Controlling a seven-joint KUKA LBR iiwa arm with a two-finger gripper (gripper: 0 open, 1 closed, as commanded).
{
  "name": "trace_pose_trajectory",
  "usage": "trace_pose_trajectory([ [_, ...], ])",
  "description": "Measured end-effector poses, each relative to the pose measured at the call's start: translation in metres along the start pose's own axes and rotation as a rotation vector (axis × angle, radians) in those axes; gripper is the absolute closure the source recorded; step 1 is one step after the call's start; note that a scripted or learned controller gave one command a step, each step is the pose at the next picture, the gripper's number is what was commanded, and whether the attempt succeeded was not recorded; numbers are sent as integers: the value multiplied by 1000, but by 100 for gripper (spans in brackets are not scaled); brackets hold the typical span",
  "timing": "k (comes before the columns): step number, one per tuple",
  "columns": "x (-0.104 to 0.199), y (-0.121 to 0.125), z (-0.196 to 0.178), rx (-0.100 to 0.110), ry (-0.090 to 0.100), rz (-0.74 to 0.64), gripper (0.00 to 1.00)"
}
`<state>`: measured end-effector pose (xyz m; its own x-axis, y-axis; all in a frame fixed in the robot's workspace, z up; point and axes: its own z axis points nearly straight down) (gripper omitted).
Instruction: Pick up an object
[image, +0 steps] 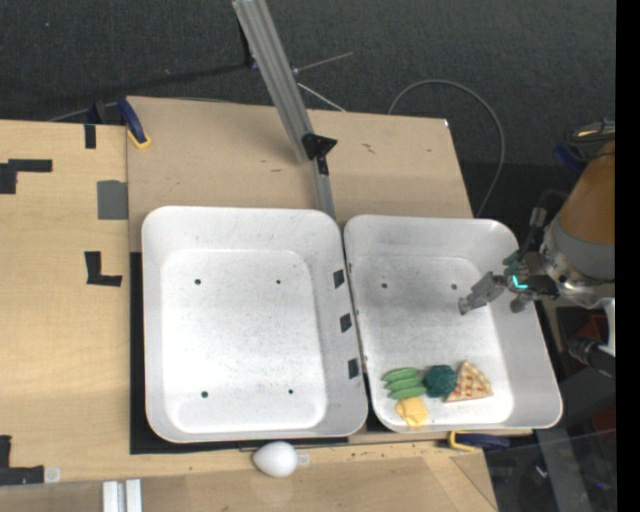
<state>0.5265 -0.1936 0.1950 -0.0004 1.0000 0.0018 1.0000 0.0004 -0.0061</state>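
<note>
My bench (230, 150) tan across the frame's upper middle, grey pole (283, 80) slanting down from top centre, white egg (275, 459) at bottom centre, black tape marks (25, 172) at far left, thin cable (470, 100) looping upper right

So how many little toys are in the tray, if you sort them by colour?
Light green: 1, the bean-like toy
Dark green: 1, the bumpy toy
Yellow: 1, the small toy
Orange and tan: 1, the wedge toy
Total: 4, all clustered at the near end of the right bin.
</note>
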Motion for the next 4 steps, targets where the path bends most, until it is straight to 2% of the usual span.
trace_pose_trajectory([
  [1, 0, 1, -3, -5, -1, -1, 0],
  [2, -5, 7, 46, 0, -2, -1, 0],
  [3, -6, 7, 107, -6, -4, 0, 0],
  [4, -6, 7, 105, -7, -3, 0, 0],
])
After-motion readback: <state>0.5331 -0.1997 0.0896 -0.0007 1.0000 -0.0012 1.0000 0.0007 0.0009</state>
